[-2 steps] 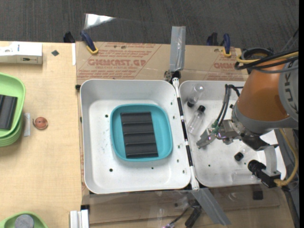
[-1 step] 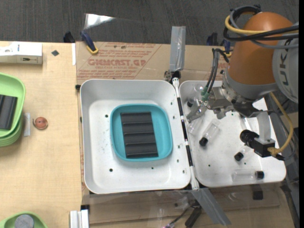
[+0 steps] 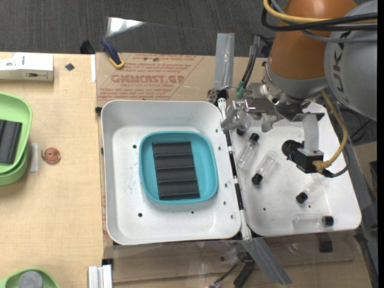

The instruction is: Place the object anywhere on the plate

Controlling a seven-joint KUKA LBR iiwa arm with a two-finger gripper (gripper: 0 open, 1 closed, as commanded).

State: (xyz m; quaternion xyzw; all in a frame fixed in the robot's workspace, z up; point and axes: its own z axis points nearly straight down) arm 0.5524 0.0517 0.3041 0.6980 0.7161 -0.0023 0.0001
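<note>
Here, hovering over the right bin's (image 3: 348, 218) upper left corner, the claw (image 3: 240, 116), just right of the teal plate (image 3: 207, 155) in the left bin (image 3: 120, 221). Nearest: a clear vial (image 3: 247, 152) just below, long axis roughly up-down, apparently not held. Finger spread impossible to tell under the wrist.

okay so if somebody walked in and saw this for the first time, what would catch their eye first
Probably the big orange band on the grey arm at the top right, hanging over the right bin. Next, the teal plate in the middle of the left bin, with a dark ribbed block already lying on it. Clear vials with black caps lie scattered in the right bin under the tool.
</note>
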